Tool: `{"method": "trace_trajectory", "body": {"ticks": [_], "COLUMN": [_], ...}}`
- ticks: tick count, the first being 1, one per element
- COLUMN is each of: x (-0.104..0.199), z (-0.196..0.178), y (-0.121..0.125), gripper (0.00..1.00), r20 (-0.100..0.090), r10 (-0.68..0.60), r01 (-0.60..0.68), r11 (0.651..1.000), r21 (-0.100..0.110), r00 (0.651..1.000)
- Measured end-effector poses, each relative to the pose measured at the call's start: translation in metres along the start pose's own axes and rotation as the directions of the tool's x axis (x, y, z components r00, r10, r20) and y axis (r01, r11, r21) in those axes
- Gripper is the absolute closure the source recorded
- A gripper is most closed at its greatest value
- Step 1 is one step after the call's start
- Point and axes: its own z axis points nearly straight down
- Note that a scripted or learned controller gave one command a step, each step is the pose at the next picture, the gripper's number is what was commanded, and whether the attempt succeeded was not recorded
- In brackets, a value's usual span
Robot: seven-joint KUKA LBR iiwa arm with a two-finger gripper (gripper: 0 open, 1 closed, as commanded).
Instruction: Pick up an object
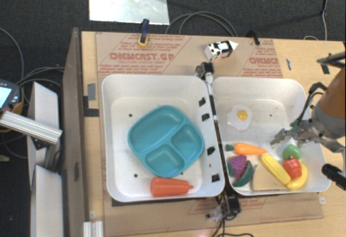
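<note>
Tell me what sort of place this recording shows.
Probably a robotics lab test bench, not a kitchen: two white bins clipped together on cardboard, plastic toy food such as a fried egg and corn cob, loose cables across dark carpet, and a robot gripper reaching in.

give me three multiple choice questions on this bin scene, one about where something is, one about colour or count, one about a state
1. Where does the fried egg lie?
A. in the right bin
B. in the left bin
C. on the bench outside the bins

2. What colour is the divided tray?
A. red
B. teal
C. yellow

3. How do the tray's compartments stand?
A. filled with corn
B. holding a carrot
C. holding nothing

Answers:
1. A: the egg rests on the floor of the right bin, above the small carrot.
2. B: the tray in the left bin is teal all over.
3. C: all compartments are bare; the big carrot lies outside it, on the bin floor.
</note>
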Motion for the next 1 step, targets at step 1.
{"method": "trace_trajectory", "body": {"ticks": [1], "x": [0.0735], "z": [-0.062], "y": [0.0225], "gripper": [0.0], "r20": [0.002], "r10": [-0.012], "r01": [0.012], "r11": [1.0], "r21": [-0.018], "r00": [1.0]}}
